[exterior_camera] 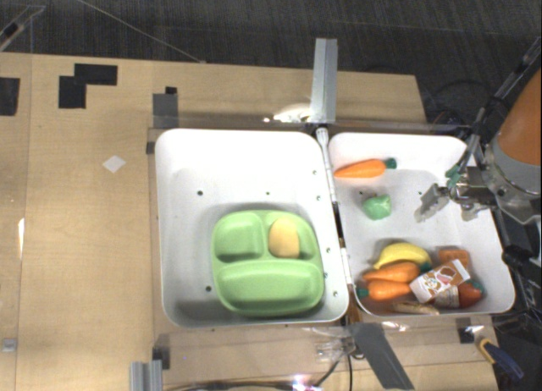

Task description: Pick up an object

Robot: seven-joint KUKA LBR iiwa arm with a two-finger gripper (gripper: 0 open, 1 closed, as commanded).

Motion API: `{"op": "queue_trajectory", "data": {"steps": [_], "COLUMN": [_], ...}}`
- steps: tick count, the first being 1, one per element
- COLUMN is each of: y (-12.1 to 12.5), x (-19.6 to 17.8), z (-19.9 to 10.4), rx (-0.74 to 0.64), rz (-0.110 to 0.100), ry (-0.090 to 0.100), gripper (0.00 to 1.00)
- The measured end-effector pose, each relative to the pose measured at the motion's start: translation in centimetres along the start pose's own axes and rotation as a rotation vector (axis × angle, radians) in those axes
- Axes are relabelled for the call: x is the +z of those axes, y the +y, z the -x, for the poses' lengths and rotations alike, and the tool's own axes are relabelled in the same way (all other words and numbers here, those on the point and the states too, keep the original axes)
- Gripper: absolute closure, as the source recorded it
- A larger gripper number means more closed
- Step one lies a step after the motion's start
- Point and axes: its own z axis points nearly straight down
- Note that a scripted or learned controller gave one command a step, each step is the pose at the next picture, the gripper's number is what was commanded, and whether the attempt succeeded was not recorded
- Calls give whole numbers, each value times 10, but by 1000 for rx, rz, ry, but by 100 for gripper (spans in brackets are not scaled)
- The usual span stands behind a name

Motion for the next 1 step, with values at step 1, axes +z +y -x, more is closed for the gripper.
{"op": "queue_trajectory", "data": {"steps": [1], "y": [42], "x": [61], "z": [-63], "rx": [77], "rz": [-2], "ry": [1], "gripper": [0]}}
